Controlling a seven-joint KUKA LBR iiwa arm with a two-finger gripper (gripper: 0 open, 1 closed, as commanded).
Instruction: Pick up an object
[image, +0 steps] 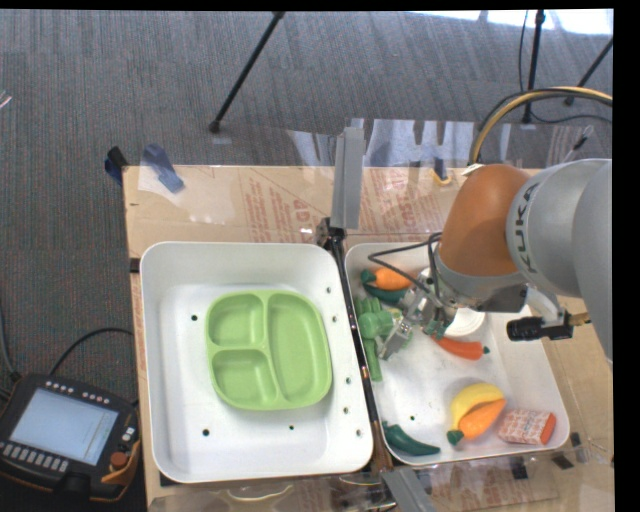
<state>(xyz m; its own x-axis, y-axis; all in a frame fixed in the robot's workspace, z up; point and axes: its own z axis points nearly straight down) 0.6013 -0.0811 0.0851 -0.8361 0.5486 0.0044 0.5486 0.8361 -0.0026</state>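
My gripper (402, 333) hangs low over the left part of the right bin (530, 365), at the end of the grey arm with its orange band (490, 225). It is right beside a green toy (373, 325) that lies along the bin's left wall. An orange carrot with a green top (386, 280) lies just behind the gripper. A red-orange pepper (461, 348) and a white round piece (464, 322) lie to its right. I see nothing held in the gripper.
At the front of the right bin lie a yellow banana (475, 398), an orange piece (481, 420), a pink packet (526, 427) and a dark green pepper (410, 440). The left bin (165, 400) holds a green divided plate (268, 350).
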